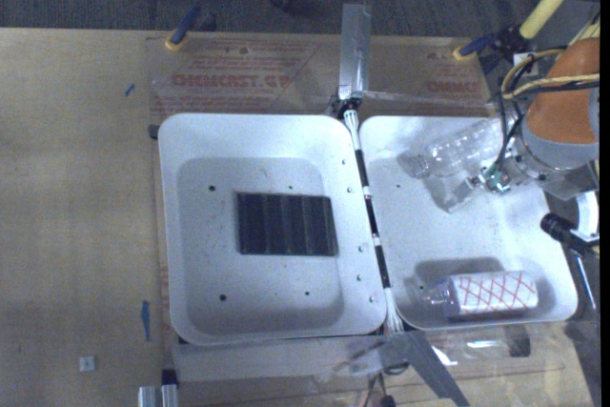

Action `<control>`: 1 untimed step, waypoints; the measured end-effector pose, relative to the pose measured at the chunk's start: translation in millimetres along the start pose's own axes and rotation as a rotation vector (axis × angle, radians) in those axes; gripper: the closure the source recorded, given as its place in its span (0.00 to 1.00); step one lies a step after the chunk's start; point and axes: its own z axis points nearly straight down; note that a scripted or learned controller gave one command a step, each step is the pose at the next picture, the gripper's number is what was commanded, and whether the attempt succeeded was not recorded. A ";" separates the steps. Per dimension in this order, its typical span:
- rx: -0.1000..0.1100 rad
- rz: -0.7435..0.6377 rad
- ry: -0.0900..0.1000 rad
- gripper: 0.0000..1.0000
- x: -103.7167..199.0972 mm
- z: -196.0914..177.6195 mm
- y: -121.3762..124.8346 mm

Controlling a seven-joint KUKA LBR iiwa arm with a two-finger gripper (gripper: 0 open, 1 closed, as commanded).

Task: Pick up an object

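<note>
**Arm reaching over the clear bottle in the right bin**

Gripper [496, 178] is hovering at the right end of a clear plastic bottle [450, 159], which is lying on its side in the upper part of the right bin [381, 205]. Whether anything is clamped cannot be told from this slanted view, so the pick is looking unfinished: the approach or closing step appears to be in hand. A second candidate, a bottle with a red-and-white lattice label [486, 293], is lying well apart near the bin's lower wall. The left bin [191, 205] is holding a dark ribbed slab [286, 224]. Next, the gripper is needing to settle squarely across the clear bottle's body, close firmly, then lift straight up; smooth transparent plastic is likely to slip.
</note>
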 end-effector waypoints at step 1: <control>0.005 0.159 0.001 0.00 38.4 0.5 46.3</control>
